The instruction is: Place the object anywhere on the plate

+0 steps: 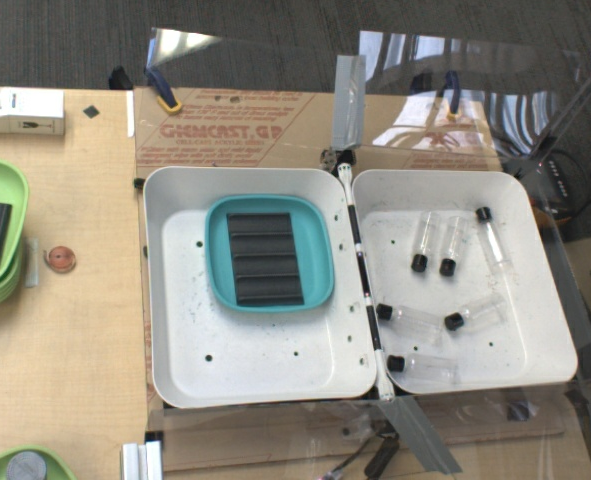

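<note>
A teal plate (270, 253) is sitting in the left bin (175, 348); clear black-capped tubes (422, 243) are lying scattered in the right bin (535, 348). Gripper state cannot be determined.

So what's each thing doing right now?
Teal plate: flat in the left bin, dark ridged insert on top, no tube on it.
Clear tubes: six, black caps on, all lying in the right bin.
Green tray: on the bench, at the left edge.
</note>
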### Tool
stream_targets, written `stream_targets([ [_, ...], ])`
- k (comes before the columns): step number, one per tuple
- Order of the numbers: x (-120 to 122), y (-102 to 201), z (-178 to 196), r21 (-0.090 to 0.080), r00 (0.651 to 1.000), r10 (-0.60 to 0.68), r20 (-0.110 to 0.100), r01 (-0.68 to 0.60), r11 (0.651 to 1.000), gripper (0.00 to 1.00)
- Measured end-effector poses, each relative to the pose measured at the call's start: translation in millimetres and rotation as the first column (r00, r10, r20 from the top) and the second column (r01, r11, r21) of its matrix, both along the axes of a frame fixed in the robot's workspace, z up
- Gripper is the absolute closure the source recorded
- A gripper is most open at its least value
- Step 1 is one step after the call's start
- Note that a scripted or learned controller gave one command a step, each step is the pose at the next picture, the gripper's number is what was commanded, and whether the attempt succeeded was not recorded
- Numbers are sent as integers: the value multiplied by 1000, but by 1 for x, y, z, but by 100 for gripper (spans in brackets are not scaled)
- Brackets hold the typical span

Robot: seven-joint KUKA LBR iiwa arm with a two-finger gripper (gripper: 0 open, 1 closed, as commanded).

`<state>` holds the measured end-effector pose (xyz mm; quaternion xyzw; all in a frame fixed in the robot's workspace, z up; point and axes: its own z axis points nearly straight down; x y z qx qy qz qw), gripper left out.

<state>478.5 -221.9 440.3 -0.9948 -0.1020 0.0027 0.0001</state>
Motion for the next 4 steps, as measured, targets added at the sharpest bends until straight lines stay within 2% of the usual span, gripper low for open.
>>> stream_targets([
  [4,0,0,0,0,1000,1,0,-1,1000,0],
])
